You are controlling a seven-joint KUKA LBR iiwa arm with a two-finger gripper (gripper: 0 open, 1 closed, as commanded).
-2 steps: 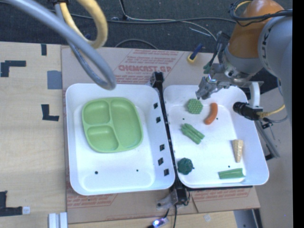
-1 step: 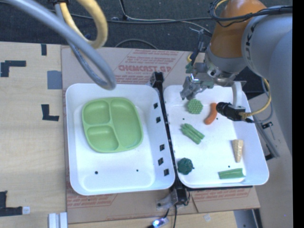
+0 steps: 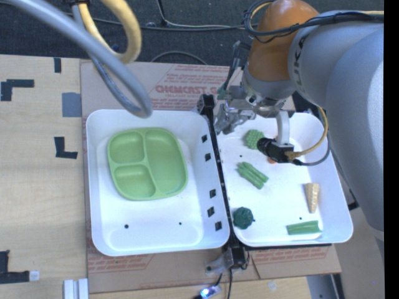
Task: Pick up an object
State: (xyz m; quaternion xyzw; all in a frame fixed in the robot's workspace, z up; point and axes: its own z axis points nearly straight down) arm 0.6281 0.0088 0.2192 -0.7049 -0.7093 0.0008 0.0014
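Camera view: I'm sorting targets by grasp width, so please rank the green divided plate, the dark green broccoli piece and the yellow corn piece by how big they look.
Largest to smallest:
1. Green divided plate, by far the largest.
2. Yellow corn piece.
3. Dark green broccoli piece.
The corn and broccoli look close in size, so their order is unsure.

Arm reaches in — hand [image 3: 229, 118] hangs low.

Robot lab: bench bins [image 3: 100, 167], cables [image 3: 112, 17].
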